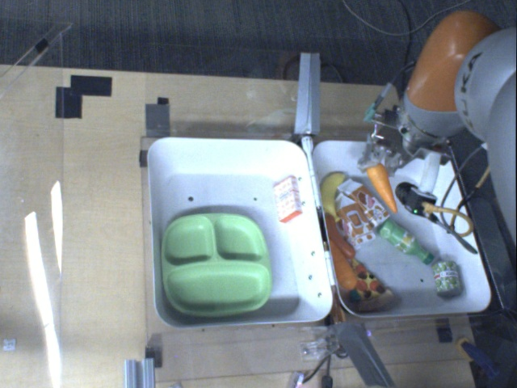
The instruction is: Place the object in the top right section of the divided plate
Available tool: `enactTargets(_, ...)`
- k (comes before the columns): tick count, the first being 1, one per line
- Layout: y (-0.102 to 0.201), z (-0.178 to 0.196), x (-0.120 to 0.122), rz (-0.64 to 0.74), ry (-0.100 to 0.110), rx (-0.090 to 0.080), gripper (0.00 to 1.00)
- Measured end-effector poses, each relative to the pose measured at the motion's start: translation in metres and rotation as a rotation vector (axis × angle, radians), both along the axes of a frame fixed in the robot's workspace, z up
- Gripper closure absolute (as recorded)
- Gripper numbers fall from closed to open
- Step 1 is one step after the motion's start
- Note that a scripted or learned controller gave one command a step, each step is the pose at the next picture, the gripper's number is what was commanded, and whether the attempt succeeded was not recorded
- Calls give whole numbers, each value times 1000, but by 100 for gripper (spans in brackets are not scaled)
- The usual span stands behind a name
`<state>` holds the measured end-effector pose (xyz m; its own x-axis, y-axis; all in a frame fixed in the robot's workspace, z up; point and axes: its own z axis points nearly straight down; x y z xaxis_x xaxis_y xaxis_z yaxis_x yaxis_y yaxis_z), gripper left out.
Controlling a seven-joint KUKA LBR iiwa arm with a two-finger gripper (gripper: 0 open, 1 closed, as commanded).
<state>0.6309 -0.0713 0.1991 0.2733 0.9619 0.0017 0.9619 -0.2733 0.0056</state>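
Divided plate [216,263], one, green, lies in the left bin [161,217], lower left of centre. One small carton [287,199] lies upper right of it. The gripper [381,162] apparently pinches one carrot [380,186] over the right bin [477,281].

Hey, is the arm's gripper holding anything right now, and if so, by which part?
It looks like the gripper holds the carrot by its upper, thick end, with the pointed tip hanging down over the right bin. The contact itself is too small to confirm.
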Motion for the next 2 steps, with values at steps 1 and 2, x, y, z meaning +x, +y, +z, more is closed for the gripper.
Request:
enactTargets(1, 59, 66, 39, 132, -1, -1, 100)
enactTargets(2, 114, 108, 39, 233, -1, -1, 100)
